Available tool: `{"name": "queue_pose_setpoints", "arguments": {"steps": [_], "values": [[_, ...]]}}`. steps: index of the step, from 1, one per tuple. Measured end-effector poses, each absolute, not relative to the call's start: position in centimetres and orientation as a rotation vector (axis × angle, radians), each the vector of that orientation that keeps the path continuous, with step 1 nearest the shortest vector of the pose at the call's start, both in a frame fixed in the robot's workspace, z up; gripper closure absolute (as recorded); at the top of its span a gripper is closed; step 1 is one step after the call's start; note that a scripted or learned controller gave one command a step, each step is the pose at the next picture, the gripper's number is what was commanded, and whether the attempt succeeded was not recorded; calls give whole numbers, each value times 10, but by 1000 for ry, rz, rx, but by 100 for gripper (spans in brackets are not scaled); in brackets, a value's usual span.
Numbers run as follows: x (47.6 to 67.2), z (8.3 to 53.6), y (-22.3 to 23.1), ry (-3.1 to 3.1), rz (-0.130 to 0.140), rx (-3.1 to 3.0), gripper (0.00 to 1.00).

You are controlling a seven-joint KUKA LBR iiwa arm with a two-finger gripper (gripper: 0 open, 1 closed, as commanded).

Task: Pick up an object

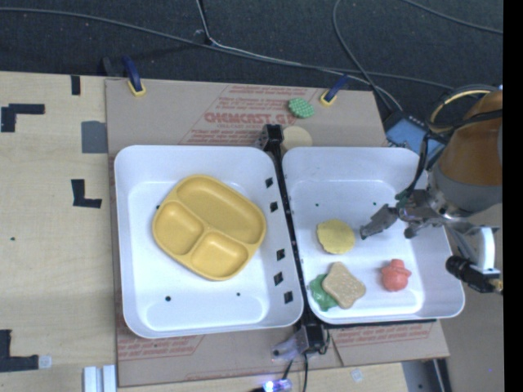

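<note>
Green leafy toy piece (318,292) mostly hidden beneath the tan toy bread slice (343,285); grey-and-orange arm (474,158) cut off at right edge.

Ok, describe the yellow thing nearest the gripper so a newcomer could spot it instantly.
Start at the right-hand shallow white bin. Near its middle, just left of the grey two-finger gripper, lies a flat round pale-yellow toy food piece. Its neighbours are a tan bread-slice toy on a green leaf piece and a red lumpy toy; it alone is yellow.

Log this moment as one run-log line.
arm: over right bin | tool: beside yellow disc, holding nothing | bread, red toy: untouched | left bin: yellow tray
</note>
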State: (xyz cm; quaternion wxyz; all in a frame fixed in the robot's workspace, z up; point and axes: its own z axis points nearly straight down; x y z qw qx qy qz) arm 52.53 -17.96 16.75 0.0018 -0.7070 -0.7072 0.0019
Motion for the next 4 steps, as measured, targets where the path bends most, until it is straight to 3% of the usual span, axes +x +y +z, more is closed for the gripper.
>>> {"name": "queue_pose_setpoints", "arguments": {"steps": [1, 2, 4], "values": [[523, 124, -183, -2220, 4, -2219, 0], [524, 135, -182, -2223, 1, -2217, 100], [526, 239, -179, -2226, -2, -2221, 100]]}}
